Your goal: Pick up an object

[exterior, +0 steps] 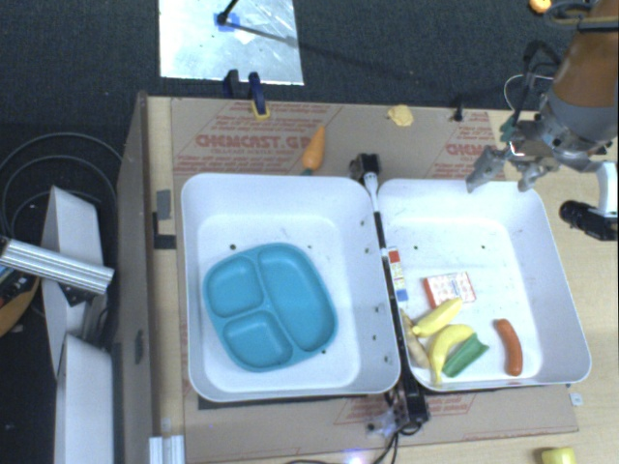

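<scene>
Nearest to me, along the front edge of the right bin (556, 259), I see a small cluster of toy food: two bananas (440, 329), one lying above the other, with a green pod (467, 357) touching the lower one on its right. Just right of them lies a red sausage (510, 345), apart from the pod and close to the bin's front rim. Behind the bananas, nearer the bin's middle, a small red and white card (450, 287) lies flat.

In the left bin (198, 259) I see a blue tray (269, 304) with three compartments, sitting tilted toward the front left corner.

The gripper (505, 168) hangs over the back right corner of the right bin, at its rim, well apart from the food at the front. Its two fingers (481, 175) are spread apart, with nothing between them. The orange band (587, 71) sits above it at the right edge of my view.

Both bins rest on a cardboard sheet (251, 138). On it, behind the left bin, I see a carrot (313, 149), and further right a small yellow lump (400, 116). A shiny foil square (229, 25) lies on the dark floor beyond the bench.
</scene>
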Robot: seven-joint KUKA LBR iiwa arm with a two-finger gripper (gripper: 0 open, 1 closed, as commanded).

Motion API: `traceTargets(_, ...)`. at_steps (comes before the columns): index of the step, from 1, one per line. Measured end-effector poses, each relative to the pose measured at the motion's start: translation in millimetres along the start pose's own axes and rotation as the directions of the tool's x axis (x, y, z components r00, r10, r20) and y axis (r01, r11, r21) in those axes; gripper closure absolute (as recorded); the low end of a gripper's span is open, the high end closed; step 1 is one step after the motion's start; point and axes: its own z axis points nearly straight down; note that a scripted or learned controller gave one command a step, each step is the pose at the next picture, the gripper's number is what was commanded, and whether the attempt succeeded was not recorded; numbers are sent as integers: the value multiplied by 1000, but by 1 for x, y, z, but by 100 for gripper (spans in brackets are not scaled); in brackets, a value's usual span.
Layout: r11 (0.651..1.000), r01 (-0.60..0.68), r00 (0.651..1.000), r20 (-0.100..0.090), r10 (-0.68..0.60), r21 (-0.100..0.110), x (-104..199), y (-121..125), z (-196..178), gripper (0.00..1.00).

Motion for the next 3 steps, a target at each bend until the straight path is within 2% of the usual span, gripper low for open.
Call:
traceTargets(1,1000,-12,1000,-5,12,8,-38,-100,155,0)
traceTargets(2,1000,7,1000,-2,-7,-4,20,-54,137,0)
traceTargets(3,1000,0,1000,-4,0,9,62,-139,141,0)
